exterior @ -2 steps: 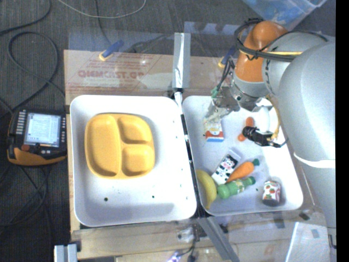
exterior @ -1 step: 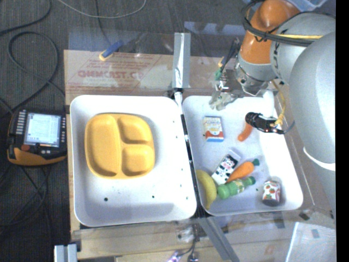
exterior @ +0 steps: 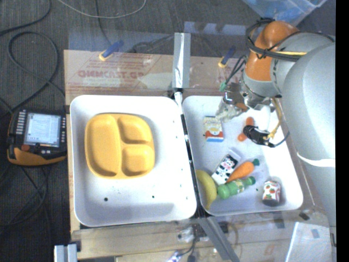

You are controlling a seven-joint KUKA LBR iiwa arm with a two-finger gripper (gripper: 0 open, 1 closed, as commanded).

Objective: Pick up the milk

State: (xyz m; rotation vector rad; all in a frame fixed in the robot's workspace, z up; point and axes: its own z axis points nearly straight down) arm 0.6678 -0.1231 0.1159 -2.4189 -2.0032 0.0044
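Note:
The milk [exterior: 225, 168] is a small black-and-white cow-patterned carton lying tilted in the right bin [exterior: 289, 162], near the middle of its front half. An orange carrot [exterior: 241, 171] touches its right side. My gripper [exterior: 232, 106] hangs over the far end of the right bin, well behind the milk, with nothing visibly held. A small white carton with blue and orange print [exterior: 214, 129] lies just in front of and left of the gripper.
A yellow banana [exterior: 206, 189] and a green bottle [exterior: 235, 188] lie in front of the milk. A red-and-white box [exterior: 271, 192] sits at the front right corner. The left bin [exterior: 82, 201] holds a yellow divided tray [exterior: 120, 144].

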